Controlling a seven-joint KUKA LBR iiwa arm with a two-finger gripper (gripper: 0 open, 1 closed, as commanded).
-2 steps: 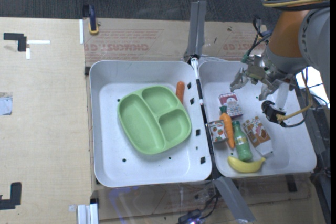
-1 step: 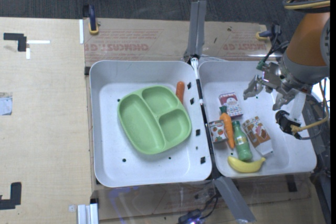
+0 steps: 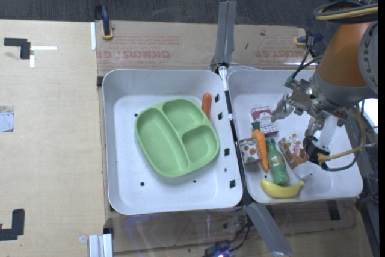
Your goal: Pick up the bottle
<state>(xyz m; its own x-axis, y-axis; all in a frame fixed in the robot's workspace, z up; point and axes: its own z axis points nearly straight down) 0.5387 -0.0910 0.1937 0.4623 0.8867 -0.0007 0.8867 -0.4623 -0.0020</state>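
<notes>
The small green plastic bottle [image 3: 278, 169] lies below-left of the jaws, light, slippery; grip mid-body. Jaw state: cannot tell.

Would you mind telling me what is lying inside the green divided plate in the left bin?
All three compartments of the green divided plastic plate look bare. A small orange carrot-like piece lies just beyond its far rim, on the white left bin floor. Whatever is beneath the plate is covered.
</notes>
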